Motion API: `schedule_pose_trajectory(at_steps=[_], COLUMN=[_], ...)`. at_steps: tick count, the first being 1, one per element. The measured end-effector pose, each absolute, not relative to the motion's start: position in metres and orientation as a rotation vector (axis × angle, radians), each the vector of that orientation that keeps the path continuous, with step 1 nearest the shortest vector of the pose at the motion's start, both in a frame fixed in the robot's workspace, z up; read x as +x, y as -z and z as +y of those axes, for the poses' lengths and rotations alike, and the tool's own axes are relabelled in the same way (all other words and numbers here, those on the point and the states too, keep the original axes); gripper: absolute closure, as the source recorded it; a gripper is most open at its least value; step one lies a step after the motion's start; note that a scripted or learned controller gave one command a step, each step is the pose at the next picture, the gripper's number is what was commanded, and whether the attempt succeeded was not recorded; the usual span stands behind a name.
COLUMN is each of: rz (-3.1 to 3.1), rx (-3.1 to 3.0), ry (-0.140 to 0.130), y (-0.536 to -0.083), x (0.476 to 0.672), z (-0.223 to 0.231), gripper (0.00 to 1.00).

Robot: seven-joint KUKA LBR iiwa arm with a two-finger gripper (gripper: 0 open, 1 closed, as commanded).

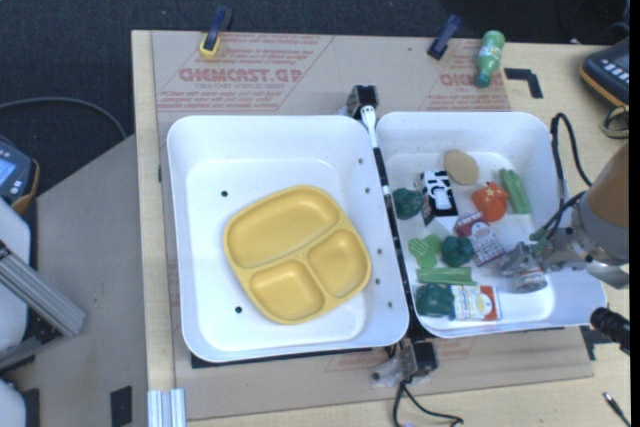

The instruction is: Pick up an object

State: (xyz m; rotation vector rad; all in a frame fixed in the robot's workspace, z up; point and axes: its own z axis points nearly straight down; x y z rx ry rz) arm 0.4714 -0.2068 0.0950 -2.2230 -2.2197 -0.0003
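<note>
The right bin (520, 130) holds several small items: a beige egg-shaped piece (462, 165), a red tomato (490, 202), a green pod (515, 191), a black-and-white block (437, 194), dark green pieces (407, 204), a small patterned packet (485, 243) and a flat carton (458, 301). My gripper (523, 265) hangs low over the bin's right part, just right of the packet and below the tomato. The arm (610, 215) enters from the right edge.
The left bin (200, 155) contains a yellow three-compartment plate (297, 253). A green bottle (489, 57) lies on the bench behind the right bin. Clamps (213, 33) hold the board's far edge. A black cable (560, 155) runs along the right bin's rim.
</note>
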Motion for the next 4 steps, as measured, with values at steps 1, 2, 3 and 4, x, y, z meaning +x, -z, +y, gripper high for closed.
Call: schedule_pose_trajectory(at_steps=[1,2,3,4], rz=[-2.226,-2.229,-2.228,-2.233], rx=[-2.225,-2.224,-2.226,-2.216], ry=[0.002,0.004,0.004,0.005], y=[-0.137,-0.187,-0.228,-0.229], x=[0.472,0.473,0.474,0.518], z=[-0.208,-0.198,-0.199,-0.151], gripper=[1.0,1.0,1.0,1.0])
